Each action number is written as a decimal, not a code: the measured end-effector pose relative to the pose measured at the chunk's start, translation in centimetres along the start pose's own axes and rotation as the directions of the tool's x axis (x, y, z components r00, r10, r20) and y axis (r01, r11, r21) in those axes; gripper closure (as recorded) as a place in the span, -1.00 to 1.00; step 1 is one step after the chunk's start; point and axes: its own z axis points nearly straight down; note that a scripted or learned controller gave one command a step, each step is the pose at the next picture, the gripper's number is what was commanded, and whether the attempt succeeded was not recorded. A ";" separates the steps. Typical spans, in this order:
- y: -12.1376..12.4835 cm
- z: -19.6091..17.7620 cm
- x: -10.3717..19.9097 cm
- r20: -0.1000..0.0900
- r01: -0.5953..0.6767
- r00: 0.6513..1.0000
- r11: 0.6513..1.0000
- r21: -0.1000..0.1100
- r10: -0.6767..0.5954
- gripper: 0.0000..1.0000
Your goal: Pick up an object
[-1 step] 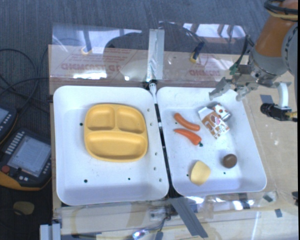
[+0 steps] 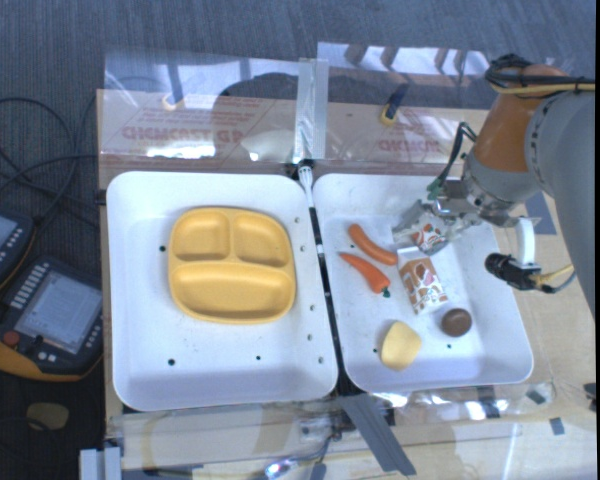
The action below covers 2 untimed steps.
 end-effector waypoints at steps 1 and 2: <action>0.0 -0.6 0.0 0.000 0.000 1.000 1.000 0.005 0.000 1.00; -0.4 -10.1 9.0 0.000 0.002 1.000 1.000 0.001 -0.002 1.00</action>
